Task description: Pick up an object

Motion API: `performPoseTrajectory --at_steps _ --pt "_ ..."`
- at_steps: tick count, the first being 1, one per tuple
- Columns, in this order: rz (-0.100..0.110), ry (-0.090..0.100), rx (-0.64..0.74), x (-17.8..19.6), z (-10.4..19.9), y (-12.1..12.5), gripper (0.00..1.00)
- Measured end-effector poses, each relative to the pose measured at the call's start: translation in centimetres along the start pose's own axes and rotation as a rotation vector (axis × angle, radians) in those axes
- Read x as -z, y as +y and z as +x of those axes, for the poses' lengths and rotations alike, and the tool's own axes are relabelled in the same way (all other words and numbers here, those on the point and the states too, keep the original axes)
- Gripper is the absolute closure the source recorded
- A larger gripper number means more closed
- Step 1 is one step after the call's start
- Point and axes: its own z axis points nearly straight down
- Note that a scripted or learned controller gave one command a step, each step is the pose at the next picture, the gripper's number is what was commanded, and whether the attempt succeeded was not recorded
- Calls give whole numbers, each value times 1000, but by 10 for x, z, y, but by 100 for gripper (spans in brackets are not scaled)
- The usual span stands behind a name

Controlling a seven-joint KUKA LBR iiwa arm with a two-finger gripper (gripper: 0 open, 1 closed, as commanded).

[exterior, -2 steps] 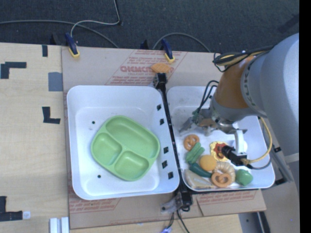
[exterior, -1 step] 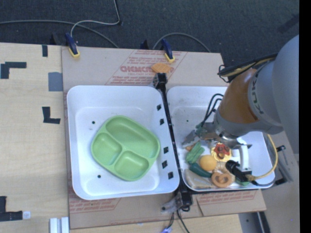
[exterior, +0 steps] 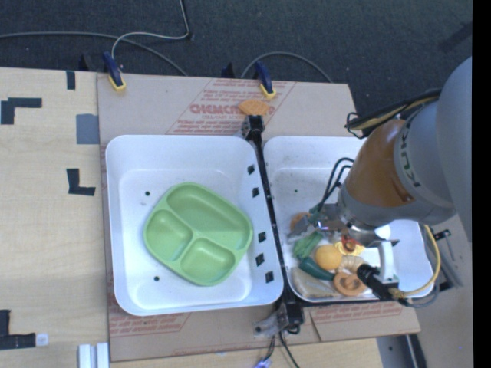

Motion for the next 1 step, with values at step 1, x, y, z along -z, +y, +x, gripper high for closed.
performPoseTrajectory --at_steps 1 --pt "0 1 0 0 -4 -31 0"
